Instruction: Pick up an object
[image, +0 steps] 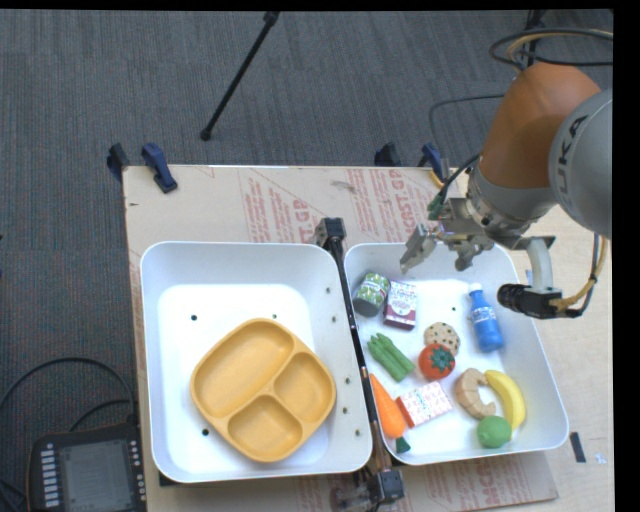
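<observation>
My tool (438, 251) hangs at the upper right of the frame, over the top edge of the right bin (553, 400), its two fingers spread apart with nothing between them. Below it in that bin lie a small maroon carton (402, 304), a blue bottle (485, 320), a cookie (441, 337), a tomato (436, 362) and a banana (508, 396). The left bin (170, 300) carries a yellow divided plate (262, 389) on the worktop (260, 200).
</observation>
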